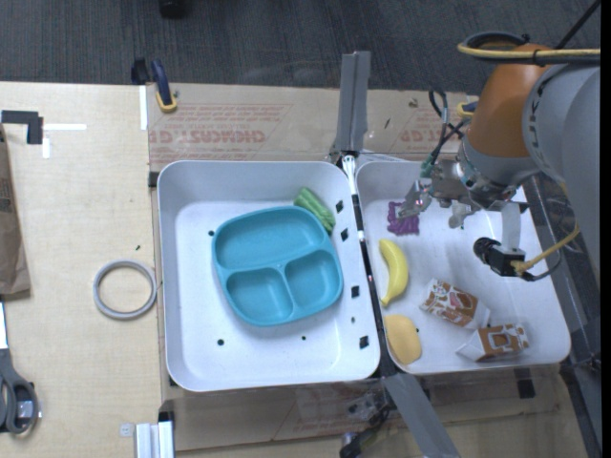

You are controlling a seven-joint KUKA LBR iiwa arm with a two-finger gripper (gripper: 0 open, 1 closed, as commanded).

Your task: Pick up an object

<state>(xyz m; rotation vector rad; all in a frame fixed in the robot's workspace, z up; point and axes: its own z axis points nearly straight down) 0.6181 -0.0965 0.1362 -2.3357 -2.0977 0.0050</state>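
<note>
A: Where is your gripper [417,201] right now?

B: It hangs at the far end of the right bin [544,303], about two o'clock from the picture's middle. You can see its tips just above a purple object [403,219]. Whether they are spread or closed, you cannot tell from this angle; nothing shows plainly between them.

A: Count what you could pick, nearest first.

B: In the right bin: one small carton [498,341] at the near right corner, one yellow rounded piece [403,339] at the near left, one patterned box [450,302] between them and a little farther, one banana [392,270] along the left wall, then the one purple object at twelve o'clock of the banana. In the left bin [181,284]: one blue divided plate [275,265], and one green item [315,208] touching its far right edge, at one o'clock.

A: And the surroundings?

B: Two white bins sit side by side on a pale bench [76,227]. On the bench, one grey ring [124,288] lies at nine o'clock of the left bin. Cardboard [239,122] lies behind the bins, and dark floor [286,17] lies beyond.
</note>
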